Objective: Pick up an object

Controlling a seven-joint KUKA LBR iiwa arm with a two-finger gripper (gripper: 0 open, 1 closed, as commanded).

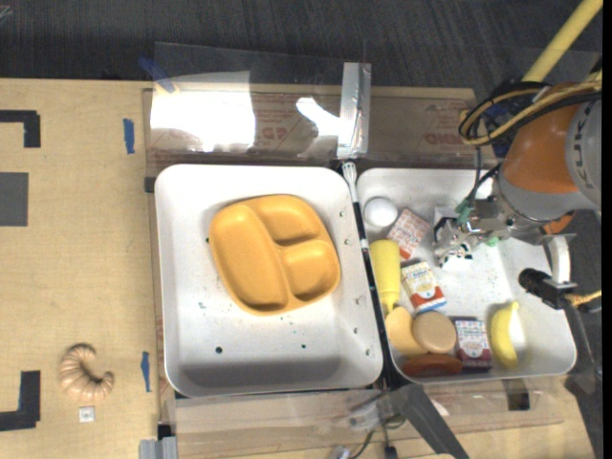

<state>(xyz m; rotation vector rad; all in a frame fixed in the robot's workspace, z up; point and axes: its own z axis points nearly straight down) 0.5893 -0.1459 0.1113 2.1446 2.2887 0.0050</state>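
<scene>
My gripper (457,240) hangs over the upper middle of the right bin (535,299), below the orange wrist band. Nothing shows between its fingers. Just left of it lie a small pink packet (409,228) and a white ball (381,213). Below it sit a small carton with a red base (422,288), a yellow cylinder (385,272), a tan round disc (433,332), a red-and-white box (471,341), a yellow banana-shaped toy (504,334) and a red sausage-like piece (435,364).
The left bin (191,352) holds an orange divided plate (274,251). A croissant-like toy (85,371) lies on the cardboard at the far left. A clear plastic sheet and silver tape (354,108) stand behind the bins. A black-tipped part (543,287) juts at the right.
</scene>
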